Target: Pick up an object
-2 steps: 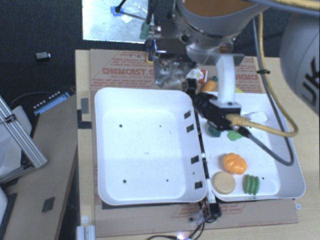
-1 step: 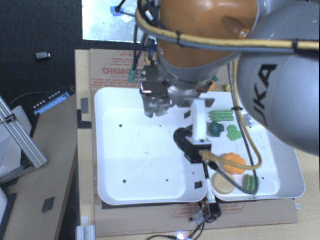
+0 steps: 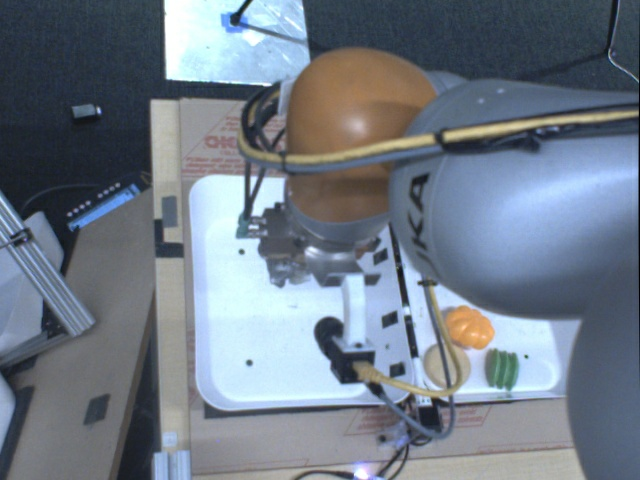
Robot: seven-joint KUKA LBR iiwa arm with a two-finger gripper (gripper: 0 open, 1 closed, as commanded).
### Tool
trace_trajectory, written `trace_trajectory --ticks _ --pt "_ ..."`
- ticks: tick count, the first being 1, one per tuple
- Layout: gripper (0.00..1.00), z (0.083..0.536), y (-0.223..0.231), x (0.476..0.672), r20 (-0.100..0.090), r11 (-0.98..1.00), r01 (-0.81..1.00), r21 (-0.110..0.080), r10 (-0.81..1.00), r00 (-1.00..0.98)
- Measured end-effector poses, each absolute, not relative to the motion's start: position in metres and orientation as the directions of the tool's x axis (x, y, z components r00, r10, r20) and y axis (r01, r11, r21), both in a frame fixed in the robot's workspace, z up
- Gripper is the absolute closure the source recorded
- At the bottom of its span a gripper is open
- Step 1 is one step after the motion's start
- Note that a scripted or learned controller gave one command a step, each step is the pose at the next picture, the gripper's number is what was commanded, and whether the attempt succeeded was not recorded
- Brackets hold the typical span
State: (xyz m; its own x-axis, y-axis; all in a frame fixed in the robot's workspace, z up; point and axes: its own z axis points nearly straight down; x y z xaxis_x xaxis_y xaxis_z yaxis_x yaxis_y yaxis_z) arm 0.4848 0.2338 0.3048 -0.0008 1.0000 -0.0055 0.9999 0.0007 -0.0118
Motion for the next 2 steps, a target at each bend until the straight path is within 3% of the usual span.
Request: trace_trajectory --ticks 1,2 --pt "1.00 0.370 0.234 0.487 0.004 0.004 1.000 0.006 1.000 -0.004" --pt "1.00 0.545 0.222 0.487 0.010 0.004 1.000 0.019 1.000 -0.005"
